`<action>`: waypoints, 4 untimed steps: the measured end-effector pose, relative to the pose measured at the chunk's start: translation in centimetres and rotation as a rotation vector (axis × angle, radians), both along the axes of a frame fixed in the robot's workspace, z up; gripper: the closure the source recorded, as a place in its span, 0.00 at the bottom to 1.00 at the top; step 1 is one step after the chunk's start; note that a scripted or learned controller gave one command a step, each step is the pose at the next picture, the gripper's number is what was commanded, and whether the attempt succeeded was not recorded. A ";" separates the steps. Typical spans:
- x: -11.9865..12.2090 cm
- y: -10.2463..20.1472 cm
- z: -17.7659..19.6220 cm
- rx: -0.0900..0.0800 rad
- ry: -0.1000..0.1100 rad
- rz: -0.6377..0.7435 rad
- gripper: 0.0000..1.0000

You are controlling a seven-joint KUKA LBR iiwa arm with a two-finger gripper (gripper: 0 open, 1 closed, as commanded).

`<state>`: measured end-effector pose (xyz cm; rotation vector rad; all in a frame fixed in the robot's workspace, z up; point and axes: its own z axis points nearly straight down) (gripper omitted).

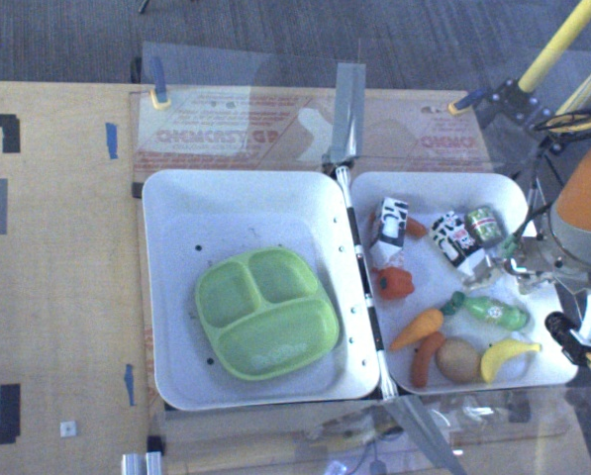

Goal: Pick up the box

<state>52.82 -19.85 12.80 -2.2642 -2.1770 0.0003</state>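
Note:
A small white carton box with black patches lies at the left side of the right bin, close to the divider. A second black-and-white patterned box lies further right, beside a green can. My gripper hangs low over the bin's right side, just right of the patterned box and above a green bottle. Nothing is visibly held in it. The arm's orange band shows at the right edge.
The right bin also holds a red tomato-like toy, a carrot, a sausage, a potato and a banana. A green divided plate lies in the left bin.

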 end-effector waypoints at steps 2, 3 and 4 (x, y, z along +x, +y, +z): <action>-4.7 0.5 -4.2 0.000 -0.005 -0.180 0.00; -3.8 3.3 -4.1 0.000 -0.004 0.044 0.00; -4.7 3.2 -4.1 -0.001 -0.006 0.101 0.00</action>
